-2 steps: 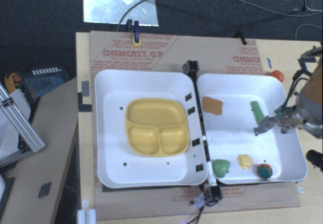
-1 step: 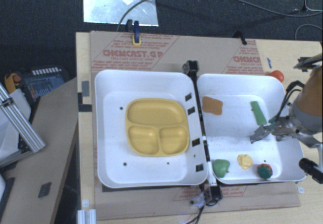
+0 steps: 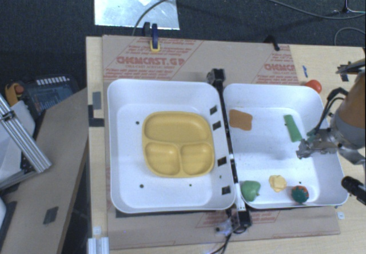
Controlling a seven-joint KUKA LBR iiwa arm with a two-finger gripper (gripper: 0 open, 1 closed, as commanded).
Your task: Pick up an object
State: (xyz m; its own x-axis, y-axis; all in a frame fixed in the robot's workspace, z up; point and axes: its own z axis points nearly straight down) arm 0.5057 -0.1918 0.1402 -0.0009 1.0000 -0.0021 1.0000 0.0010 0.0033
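The right bin (image 3: 269,91) holds an orange-brown flat piece (image 3: 241,119) at its upper left and a green stick (image 3: 293,127) at the upper right. A green lump (image 3: 250,189), a small yellow piece (image 3: 277,182) and a red-and-green strawberry-like toy (image 3: 299,193) lie along its front edge. My gripper (image 3: 305,150) hangs over the right side of this bin, just below the green stick and above the strawberry toy. Nothing shows between its fingers.
The left bin (image 3: 123,133) holds a yellow divided plate (image 3: 176,143). A black divider with clips (image 3: 223,133) runs between the bins. An orange ball (image 3: 313,84) sits outside the right bin's far corner. Cables cross the floor behind the bench.
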